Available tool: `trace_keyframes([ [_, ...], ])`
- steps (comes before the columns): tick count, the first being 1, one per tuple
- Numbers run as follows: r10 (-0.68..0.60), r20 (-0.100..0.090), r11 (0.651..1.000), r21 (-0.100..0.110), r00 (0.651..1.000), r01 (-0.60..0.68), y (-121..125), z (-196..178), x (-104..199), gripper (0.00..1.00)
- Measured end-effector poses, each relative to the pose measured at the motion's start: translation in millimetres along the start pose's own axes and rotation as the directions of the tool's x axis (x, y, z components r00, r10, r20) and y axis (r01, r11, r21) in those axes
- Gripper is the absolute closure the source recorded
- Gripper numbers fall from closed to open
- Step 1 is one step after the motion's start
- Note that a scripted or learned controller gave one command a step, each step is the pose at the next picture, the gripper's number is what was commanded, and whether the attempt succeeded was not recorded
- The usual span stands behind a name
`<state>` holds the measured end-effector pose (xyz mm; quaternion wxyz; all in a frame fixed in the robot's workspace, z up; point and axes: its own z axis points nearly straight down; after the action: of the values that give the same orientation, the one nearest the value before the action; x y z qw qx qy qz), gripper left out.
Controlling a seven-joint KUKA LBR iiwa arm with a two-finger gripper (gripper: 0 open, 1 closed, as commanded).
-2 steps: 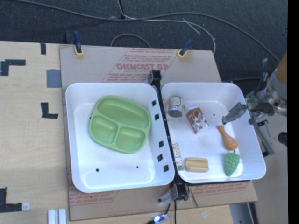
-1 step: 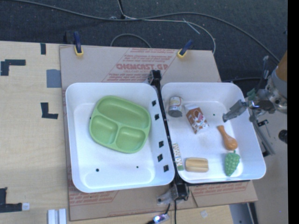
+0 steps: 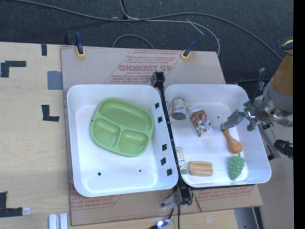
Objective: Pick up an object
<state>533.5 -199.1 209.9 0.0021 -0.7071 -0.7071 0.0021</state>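
Where the right bin (image 3: 217, 90) lay beside its twin, we found the candidate objects scattered. A small tin can (image 3: 178, 109) stood near the divider at the far side, and just beside it a red-and-white packet (image 3: 200, 121) lay flat, its print too small for us to read. Toward the near edge we saw a bread roll (image 3: 200, 168), a bunch of green grapes (image 3: 236, 166), and an orange, drumstick-like piece (image 3: 231, 140) whose thin end ran up under the pincer, so its tip was hidden from us. A narrow printed strip (image 3: 179, 155) lay along the divider; we could not tell what it was.

The pincer (image 3: 238, 118) hung over the right side of that bin, above the thin end of the orange piece. One grey finger (image 3: 231, 120) pointed left, the rest merged with the wrist hardware, and we could not tell how the fingers stood or whether anything lay between them. The arm (image 3: 281, 87) was cut off at the right.

In the left bin (image 3: 76, 142) rested a green divided plate (image 3: 122, 127). Both bins sat on a cardboard sheet (image 3: 138, 66) clamped to the bench (image 3: 28, 128), with cables (image 3: 143, 18) trailing behind.
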Motion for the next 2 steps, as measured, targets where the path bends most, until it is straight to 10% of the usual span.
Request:
trace_keyframes([
  [2,-0.003,0.003,1.0,-0.013,1.0,0.003,2.2,113.4,-1.0,0.0],
])
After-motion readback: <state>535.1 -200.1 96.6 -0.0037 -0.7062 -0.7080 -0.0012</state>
